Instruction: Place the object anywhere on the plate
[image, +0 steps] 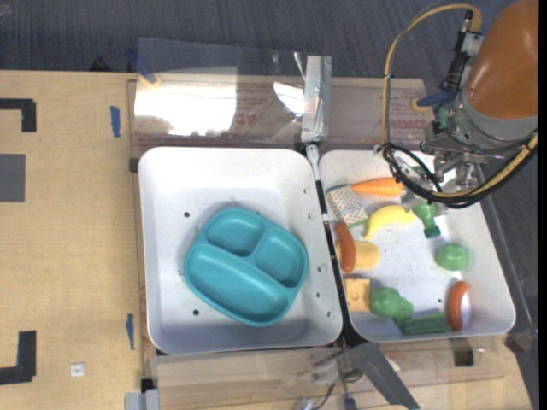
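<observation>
A teal plate [246,266] with three compartments lies in the left bin [162,229]. The right bin [487,263] holds toy foods: a carrot [376,187], a yellow banana [391,219], a waffle-like piece [344,199], a hot dog [344,245], a cheese wedge [357,295], broccoli [388,301], a lime-green ball [451,255], a green cucumber [425,322], and a red-orange egg-shaped piece [459,302]. My gripper [455,176] hangs over the right bin's upper right part, above a small green item [427,218] beside the banana.
A clear plastic panel [226,96] with a taped post [314,96] stands behind the bins. Yellow and black cables [402,156] loop around the wrist. The wooden bench [60,229] extends to the left.
</observation>
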Robot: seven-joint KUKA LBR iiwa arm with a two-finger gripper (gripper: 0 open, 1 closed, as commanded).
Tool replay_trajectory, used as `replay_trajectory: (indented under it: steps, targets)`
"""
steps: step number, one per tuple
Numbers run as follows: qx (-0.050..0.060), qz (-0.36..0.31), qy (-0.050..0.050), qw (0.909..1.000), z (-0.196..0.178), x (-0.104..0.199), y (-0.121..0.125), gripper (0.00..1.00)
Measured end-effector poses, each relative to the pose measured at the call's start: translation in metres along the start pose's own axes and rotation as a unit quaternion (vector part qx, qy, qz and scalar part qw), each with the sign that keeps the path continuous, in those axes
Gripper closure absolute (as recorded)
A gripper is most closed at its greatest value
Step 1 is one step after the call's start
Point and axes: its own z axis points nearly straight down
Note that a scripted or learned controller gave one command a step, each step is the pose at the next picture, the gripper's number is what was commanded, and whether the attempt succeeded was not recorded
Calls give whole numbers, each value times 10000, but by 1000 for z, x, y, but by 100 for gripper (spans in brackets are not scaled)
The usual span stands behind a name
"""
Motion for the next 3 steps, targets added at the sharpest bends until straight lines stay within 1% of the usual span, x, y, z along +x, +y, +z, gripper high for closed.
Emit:
replay_trajectory:
  steps: [1,2,3]
  targets:
    - [4,-816,-13,9967,-4,-43,-17,100]
    - [10,-1745,-7,9847,-37,-22,-11,100]
    - [-3,-3890,-9,9213,-46,12,-3,100]
